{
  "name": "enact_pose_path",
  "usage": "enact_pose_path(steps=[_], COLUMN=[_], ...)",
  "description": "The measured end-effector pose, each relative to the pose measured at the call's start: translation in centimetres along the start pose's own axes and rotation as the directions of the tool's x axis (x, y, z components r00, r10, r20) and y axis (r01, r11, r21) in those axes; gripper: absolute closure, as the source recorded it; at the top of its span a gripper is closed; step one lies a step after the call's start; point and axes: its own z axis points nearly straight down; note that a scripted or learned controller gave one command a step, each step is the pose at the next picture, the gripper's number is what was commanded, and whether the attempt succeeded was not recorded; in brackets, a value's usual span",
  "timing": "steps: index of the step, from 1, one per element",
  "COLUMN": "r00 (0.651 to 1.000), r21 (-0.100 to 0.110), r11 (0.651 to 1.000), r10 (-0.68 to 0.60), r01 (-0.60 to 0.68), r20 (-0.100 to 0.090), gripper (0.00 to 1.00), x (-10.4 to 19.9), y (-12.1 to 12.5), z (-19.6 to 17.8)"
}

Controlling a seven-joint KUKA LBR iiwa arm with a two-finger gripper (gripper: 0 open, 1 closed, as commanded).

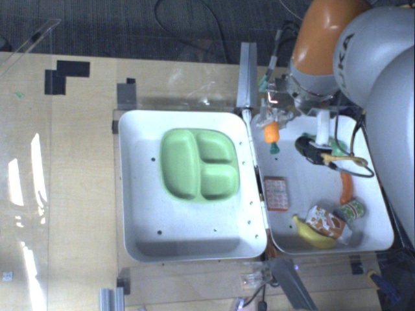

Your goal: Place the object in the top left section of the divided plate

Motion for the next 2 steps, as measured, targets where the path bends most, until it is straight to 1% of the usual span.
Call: enact_pose_path(steps=[1,2], r00=[0.953,0.953], r21=[0.001,0.000], r11=[0.953,0.953], r10=[-0.302,-0.302], r01=[0.302,0.302], r20=[-0.002,-0.001], gripper=[1.00,0.00], x=[7.82,7.83], y=[0.34,0.35], z=[4.95,4.93])
